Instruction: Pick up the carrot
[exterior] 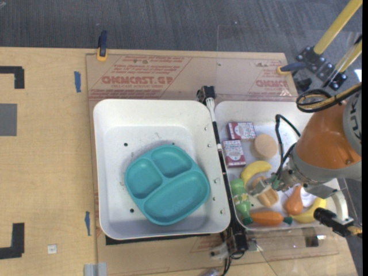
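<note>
camera view is showing the gripper (pixel 270 184) hovering over toy food, can't tell its finger state. carrot (pixel 267 217) is lying near the right bin's (pixel 339 209) front edge; it should be dropping squarely across it.

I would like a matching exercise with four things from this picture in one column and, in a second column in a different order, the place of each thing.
Things:
1. teal divided plastic plate
2. orange toy carrot
3. round beige toy bun
4. yellow toy banana

Places:
A. near front edge of the right white bin
B. in the left white bin
C. right bin, beside the small red-and-white cartons
D. right bin, just in front of the bun

Pairs: 1-B, 2-A, 3-C, 4-D
</note>
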